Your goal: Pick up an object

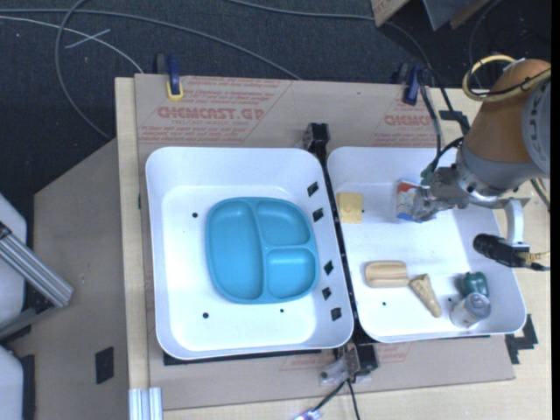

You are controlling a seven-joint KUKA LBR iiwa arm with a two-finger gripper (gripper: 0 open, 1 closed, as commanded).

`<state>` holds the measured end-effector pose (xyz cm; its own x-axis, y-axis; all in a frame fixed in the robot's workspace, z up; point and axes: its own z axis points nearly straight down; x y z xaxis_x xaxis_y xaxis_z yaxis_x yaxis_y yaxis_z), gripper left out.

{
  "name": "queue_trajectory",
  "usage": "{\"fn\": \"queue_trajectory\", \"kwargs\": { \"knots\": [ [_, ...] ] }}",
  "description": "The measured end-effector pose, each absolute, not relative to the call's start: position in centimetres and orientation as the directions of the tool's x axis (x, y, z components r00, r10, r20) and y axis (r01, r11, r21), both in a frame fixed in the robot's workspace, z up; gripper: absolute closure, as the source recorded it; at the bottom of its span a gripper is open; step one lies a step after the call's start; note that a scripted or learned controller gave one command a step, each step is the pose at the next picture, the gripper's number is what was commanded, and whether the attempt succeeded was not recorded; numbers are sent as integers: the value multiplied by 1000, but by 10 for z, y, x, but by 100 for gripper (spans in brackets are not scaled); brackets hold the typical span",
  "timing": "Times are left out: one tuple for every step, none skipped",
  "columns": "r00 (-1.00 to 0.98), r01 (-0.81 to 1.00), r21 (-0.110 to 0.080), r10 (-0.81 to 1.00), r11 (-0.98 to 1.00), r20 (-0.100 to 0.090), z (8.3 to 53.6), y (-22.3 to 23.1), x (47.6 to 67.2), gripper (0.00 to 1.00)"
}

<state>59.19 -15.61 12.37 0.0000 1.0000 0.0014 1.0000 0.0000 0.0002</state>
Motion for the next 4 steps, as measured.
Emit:
{"fn": "queue_trajectory", "kwargs": {
  "knots": [
    [0,1000,5,1000,0,-1,172,-164,598,100],
    [-1,1000,6,1000,1,-2,225,-165,599,100],
    [-5,1000,-3,1000,5,3,217,-107,586,100],
    [-2,1000,-3,1000,2,2,228,-59,569,100]
  ]
}}
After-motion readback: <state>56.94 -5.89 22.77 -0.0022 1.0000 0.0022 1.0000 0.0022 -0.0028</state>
